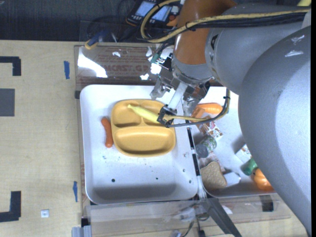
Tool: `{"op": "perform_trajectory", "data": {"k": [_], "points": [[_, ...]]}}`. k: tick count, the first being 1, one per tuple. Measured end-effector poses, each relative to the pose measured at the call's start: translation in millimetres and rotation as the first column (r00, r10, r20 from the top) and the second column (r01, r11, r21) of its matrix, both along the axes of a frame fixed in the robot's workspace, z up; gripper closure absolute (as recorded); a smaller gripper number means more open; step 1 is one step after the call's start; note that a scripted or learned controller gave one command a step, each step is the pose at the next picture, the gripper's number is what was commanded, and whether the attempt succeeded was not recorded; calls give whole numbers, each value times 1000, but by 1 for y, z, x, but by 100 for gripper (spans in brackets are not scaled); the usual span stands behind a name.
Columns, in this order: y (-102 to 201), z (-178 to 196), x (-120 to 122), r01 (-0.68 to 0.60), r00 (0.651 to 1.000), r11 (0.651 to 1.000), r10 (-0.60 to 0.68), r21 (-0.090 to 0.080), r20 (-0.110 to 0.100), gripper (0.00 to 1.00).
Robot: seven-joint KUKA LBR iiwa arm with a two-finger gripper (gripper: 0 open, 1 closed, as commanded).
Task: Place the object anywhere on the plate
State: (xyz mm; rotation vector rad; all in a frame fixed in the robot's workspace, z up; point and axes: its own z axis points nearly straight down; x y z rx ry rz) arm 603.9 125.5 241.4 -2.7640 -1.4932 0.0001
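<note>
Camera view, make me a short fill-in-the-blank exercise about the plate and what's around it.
1. The plate lies in the ____ bin.
2. The banana lies in the plate's ____ compartment.
3. The red sausage lies on the bin floor, to the plate's ____.
4. The plate's colour is ____.

Missing words: left; upper; left; yellow

2 bins, 1 plate, 1 banana, 1 sausage

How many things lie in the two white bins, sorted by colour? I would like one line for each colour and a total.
Yellow: 2, the divided plate and the banana lying in it
Orange or red: 3, the sausage, the carrot and the orange piece
Brown: 1, the bread slice
Green: 2, the can and the small green piece
Total: 8 that I can make out
</note>
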Motion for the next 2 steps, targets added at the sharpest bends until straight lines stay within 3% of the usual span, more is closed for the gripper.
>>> {"op": "perform_trajectory", "data": {"k": [1, 2], "points": [[1, 10, 0, -4, 1000, 1000, 4, -1, 0, 100], [-13, -68, 30, 156, 988, 988, -156, -1, -5, 100]]}}
